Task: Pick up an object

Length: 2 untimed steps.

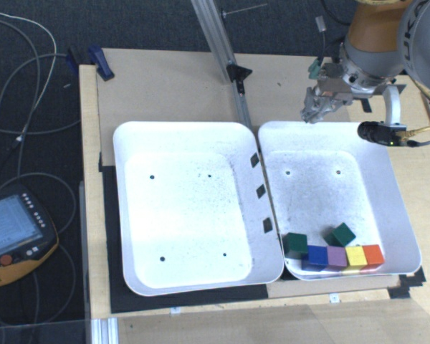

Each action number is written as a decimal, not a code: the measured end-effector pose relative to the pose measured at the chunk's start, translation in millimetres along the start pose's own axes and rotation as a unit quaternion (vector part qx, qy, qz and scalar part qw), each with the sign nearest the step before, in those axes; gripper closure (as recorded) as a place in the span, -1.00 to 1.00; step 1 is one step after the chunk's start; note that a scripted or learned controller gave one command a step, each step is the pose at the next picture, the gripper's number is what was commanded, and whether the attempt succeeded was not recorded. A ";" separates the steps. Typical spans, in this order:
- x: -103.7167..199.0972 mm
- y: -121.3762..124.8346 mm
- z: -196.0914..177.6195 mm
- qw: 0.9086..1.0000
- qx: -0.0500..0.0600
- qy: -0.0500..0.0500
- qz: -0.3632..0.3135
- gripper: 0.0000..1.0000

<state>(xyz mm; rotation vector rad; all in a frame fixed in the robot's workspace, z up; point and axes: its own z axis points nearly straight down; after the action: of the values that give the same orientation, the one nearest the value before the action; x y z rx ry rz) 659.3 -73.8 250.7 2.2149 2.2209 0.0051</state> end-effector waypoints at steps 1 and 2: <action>0.0 -0.2 0.7 1.000 0.001 0.000 0.000 -1.00; 23.9 -7.9 -66.5 1.000 -0.002 0.001 -0.001 -1.00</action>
<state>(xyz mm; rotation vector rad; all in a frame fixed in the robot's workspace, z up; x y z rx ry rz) 651.0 -49.8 317.2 2.2127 2.2212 0.0110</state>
